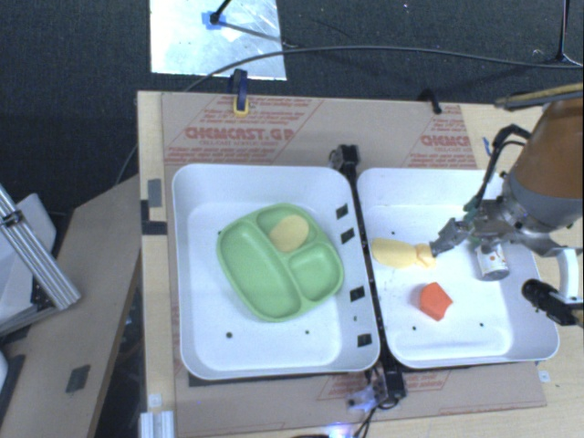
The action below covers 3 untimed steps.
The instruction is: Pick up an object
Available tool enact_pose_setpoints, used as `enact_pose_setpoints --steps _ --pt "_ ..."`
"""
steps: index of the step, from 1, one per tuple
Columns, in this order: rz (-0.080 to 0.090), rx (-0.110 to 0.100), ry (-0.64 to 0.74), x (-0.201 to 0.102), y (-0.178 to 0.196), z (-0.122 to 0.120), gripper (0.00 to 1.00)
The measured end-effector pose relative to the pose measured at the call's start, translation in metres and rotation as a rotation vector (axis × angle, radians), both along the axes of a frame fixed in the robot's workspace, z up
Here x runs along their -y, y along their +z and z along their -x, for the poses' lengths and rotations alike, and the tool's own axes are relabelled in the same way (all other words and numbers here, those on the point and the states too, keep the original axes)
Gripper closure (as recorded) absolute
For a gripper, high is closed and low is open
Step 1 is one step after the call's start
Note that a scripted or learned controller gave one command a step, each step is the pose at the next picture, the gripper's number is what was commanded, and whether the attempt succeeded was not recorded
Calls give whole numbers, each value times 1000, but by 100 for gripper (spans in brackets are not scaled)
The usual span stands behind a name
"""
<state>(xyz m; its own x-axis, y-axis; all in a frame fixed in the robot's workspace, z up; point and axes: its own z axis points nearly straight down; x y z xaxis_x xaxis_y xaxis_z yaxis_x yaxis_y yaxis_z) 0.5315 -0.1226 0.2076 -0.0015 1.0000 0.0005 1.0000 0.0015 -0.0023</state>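
1. The step in hand is judged to be the grasp itself: the gripper (440, 245) is seen low in the right bin (456, 185), at the right end of the banana (399, 253).
2. The fingertips appear to touch or close on that end, but whether the banana is truly pinched between them cannot be told.
3. The banana is a pale yellow, elongated piece, lying flat near the right bin's left wall, its length running left to right. It looks smooth and rounded, so a hold on its tip could slip.
4. An orange block (435, 300) lies just below and to the right of the banana, apart from it.
5. In the left bin (196, 272) a green tray (265, 276) is seen, with a yellow piece (289, 234) in its upper compartment.
6. The next move is judged to call for a firm closing, then a straight lift clear of the bin wall.
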Motion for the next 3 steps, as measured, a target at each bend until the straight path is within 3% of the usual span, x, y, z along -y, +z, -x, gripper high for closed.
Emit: enact_pose_setpoints --steps 2,3 --pt "-1 -2 0 -7 -100 -6 0" --pt "2 5 -1 -5 -86 -7 100"
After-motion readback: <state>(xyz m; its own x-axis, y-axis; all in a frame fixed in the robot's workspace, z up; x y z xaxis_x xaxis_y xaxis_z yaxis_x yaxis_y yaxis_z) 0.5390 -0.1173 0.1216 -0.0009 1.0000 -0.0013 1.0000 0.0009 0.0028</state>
